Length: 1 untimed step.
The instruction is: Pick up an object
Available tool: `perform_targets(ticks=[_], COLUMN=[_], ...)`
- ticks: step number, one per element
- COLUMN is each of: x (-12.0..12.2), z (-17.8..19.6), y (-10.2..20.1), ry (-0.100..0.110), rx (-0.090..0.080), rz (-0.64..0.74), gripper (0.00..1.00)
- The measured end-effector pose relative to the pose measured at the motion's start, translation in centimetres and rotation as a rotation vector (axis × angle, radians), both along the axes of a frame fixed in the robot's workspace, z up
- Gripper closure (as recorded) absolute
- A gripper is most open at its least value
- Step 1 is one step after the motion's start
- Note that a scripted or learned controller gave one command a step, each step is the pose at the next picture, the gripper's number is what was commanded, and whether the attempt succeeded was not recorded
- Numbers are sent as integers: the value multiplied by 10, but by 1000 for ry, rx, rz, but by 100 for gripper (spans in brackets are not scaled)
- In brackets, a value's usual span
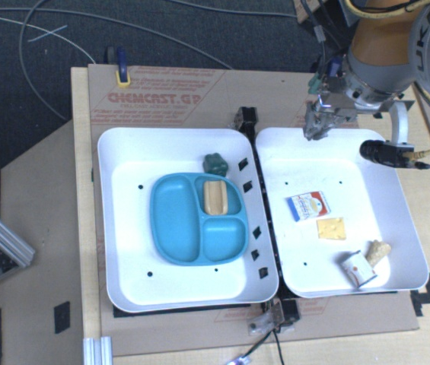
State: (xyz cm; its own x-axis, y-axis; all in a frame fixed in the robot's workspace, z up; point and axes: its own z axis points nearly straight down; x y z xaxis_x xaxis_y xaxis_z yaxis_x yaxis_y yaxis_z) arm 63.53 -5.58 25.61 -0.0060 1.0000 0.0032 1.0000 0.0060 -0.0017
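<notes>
The claw (316,130) hung over the right bin's (397,204) far edge; whether it was clenched, I couldn't tell. Its likeliest target, the small packet (307,205), lay mid-bin, so it needed to centre above before dropping straight.

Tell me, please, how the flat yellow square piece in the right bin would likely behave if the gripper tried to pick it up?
The flat yellow square piece lies low against the right bin's white floor, so fingers would probably struggle to get under its edges. It looks thin and likely light, so a push would probably slide it, not tip or roll it. Whether it is stiff cannot be judged.
</notes>
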Motion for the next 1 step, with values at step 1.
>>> perform_targets(ticks=[1], x=[-12], z=[-6], y=[42], ry=[2], rx=[-1], rz=[-2], gripper=[100])
